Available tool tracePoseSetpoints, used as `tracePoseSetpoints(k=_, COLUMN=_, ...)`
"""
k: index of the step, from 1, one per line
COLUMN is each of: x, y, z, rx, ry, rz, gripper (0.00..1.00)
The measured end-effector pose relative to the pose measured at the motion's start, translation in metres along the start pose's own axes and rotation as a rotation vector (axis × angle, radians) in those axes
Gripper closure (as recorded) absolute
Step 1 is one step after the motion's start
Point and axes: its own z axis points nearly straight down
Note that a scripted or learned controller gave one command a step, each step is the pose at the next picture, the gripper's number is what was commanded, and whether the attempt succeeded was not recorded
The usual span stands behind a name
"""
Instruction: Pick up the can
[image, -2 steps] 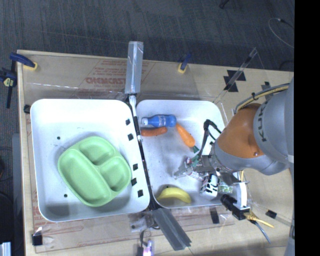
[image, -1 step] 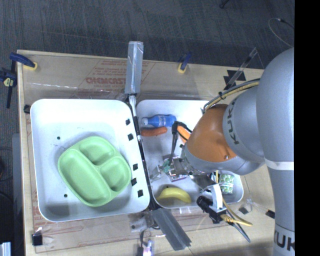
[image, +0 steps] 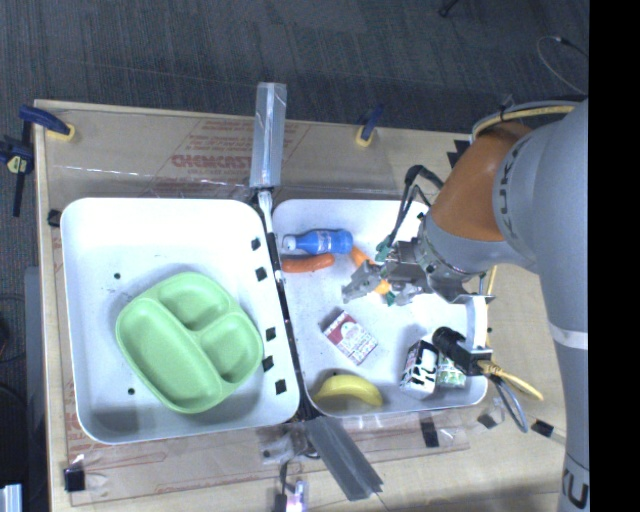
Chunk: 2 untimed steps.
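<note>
Claw (image: 375, 283) hung over the right bin (image: 300, 330); whether clenched, I couldn't tell. Can (image: 432, 368) lay in the near right corner, so it should shift there and descend squarely.

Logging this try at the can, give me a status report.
Tool hovering mid right bin, nothing seen in it. Can lying at bin's near right corner, untouched. Banana and small carton nearby, not blocking.

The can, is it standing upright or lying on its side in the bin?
Lying tipped. The can rests in the right bin's near right corner, its printed side facing up, beside the banana.
</note>
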Motion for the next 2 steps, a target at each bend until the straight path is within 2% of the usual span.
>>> tracePoseSetpoints(k=1, x=-0.024, y=0.013, z=0.032, rx=0.002, ry=0.002, rz=-0.254, gripper=0.00)
tracePoseSetpoints(k=2, x=-0.048, y=-0.017, z=0.001, rx=0.002, ry=0.003, rz=-0.209, gripper=0.00)
